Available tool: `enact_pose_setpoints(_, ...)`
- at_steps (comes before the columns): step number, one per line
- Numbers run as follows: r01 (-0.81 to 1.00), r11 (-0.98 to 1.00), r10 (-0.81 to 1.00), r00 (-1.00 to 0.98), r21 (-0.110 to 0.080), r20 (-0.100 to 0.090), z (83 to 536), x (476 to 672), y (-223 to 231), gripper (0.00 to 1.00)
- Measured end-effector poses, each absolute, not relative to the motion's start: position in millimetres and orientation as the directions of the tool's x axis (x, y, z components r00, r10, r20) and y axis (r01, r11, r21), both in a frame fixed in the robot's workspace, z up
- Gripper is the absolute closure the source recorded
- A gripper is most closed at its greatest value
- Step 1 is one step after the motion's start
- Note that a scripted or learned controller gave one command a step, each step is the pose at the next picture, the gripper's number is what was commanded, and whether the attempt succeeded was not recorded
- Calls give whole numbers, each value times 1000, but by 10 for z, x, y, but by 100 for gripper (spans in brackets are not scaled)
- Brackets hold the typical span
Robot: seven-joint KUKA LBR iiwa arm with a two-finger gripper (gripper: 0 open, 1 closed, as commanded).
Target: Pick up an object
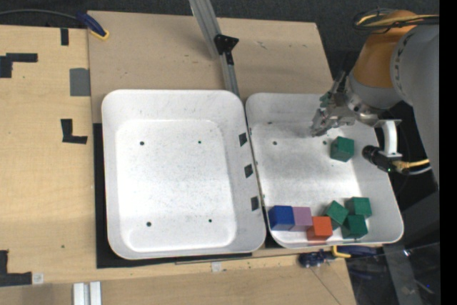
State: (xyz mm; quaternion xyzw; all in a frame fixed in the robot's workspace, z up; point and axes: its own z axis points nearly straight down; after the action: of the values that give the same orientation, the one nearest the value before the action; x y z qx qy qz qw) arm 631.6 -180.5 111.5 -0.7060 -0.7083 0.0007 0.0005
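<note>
My gripper (321,123) hangs over the upper right part of the right bin (285,118), fingers pointing down and to the left. I see nothing between the fingers. A green cube (342,148) lies just below and to the right of the gripper, apart from it. Along the bin's front edge sit a blue cube (281,216), a lilac cube (302,216), an orange cube (320,226) and three more green cubes (351,214) clustered at the right corner.
The left bin (114,153) stands beside the right one, their rims touching in the middle. A grey metal pole (203,7) slants down from the top to the bins' shared far corner. The wooden bench (43,153) extends to the left.
</note>
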Motion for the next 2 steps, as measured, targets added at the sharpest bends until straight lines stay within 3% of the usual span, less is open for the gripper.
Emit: enact_pose_setpoints(2,1000,1,1000,-1,5,-1,2349,6363,-1882,100)
